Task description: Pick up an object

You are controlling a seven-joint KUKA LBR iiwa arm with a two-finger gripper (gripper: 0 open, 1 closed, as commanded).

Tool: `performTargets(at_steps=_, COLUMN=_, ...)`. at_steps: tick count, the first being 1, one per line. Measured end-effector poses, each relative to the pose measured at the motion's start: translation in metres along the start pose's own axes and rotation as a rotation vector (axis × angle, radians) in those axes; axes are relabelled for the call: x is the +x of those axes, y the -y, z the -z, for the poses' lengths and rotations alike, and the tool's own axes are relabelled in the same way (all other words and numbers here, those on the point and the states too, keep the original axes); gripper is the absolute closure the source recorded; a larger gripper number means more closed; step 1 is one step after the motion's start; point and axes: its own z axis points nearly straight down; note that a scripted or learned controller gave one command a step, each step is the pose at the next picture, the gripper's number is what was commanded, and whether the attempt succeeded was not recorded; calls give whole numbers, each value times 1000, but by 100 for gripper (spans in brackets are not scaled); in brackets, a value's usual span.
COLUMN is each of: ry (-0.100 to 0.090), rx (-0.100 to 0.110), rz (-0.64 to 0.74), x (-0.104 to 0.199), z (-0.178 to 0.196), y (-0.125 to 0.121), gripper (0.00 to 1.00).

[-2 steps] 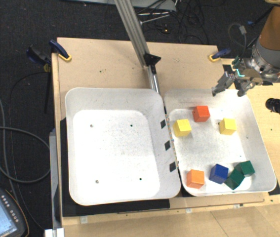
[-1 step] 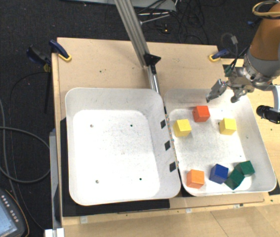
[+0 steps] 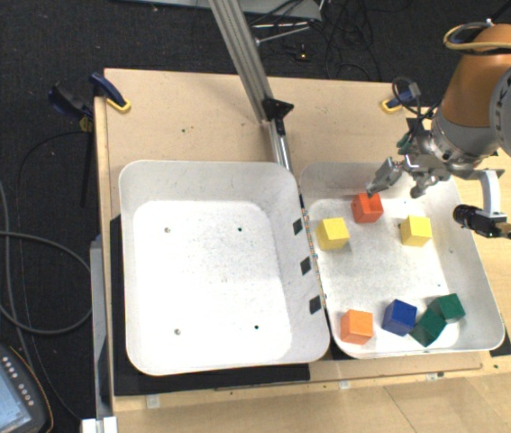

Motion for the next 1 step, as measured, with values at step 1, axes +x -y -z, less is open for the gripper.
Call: performTargets(at_steps=1, ry=-6, rx=-17, rz=1, x=3, z=-42, y=-6, gripper=0)
